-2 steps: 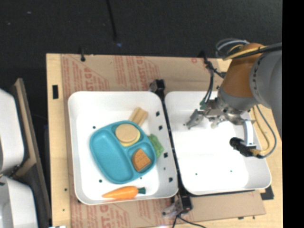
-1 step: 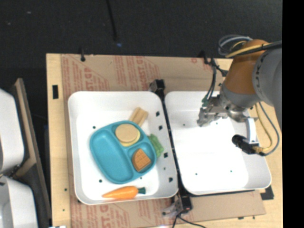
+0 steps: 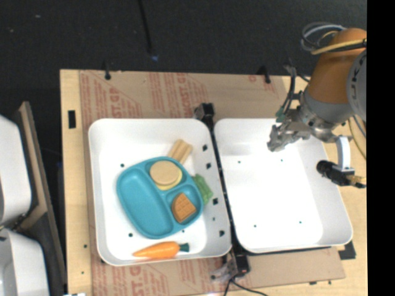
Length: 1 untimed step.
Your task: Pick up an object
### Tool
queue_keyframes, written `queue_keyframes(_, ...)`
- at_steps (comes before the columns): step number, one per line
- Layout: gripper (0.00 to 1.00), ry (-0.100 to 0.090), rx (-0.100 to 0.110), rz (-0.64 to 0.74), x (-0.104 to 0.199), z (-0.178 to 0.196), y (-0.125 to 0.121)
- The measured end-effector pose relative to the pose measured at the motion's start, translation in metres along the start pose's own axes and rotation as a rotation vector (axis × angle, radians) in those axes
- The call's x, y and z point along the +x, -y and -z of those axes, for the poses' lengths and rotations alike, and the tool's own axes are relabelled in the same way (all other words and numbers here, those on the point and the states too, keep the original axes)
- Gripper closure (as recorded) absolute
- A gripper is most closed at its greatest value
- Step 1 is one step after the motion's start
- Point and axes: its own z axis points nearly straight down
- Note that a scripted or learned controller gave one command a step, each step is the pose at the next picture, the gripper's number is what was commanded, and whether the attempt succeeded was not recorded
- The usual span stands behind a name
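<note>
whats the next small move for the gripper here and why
Probably travel left across the divider toward the left bin. The gripper hovers over the right bin, while the carrot, blue tray and other items all lie in the left one.

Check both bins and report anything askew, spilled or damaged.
Nothing looks spilled or broken. The blue tray sits diagonally in the left bin, with a wooden block and a green piece partly tucked under its edges, and a carrot beside it. The gripper hangs over the right bin.

Pincer above right bin; left bin holds tray.
</note>
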Motion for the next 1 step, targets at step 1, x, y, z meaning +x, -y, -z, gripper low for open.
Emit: queue_keyframes(1, 1.0, -0.001, 0.004, 0.0, -0.0008, 0.0169, -0.0005)
